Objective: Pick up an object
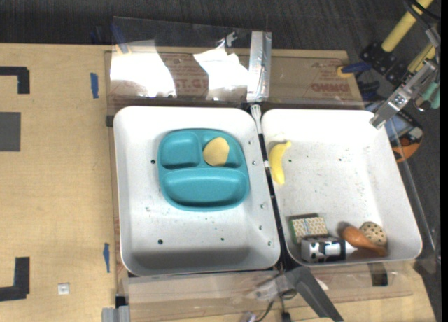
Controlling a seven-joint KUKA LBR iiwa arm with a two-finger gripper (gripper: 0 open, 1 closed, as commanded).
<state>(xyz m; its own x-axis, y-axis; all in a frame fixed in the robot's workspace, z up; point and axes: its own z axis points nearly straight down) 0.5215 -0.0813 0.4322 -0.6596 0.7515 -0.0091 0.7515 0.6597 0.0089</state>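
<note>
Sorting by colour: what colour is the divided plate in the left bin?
Teal, clearest in the camera view.

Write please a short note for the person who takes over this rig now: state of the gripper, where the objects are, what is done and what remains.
Gripper: at the far right corner of the right bin, carrying nothing; whether it is open or shut cannot be told.
Left bin: teal divided plate with a yellow round piece in its upper right compartment.
Right bin: banana by the left wall; along the near edge a checkered block, a small black and white object and an orange and brown object.
Done: nothing picked up yet.
Left: choose one object, grasp it, lift it.
</note>
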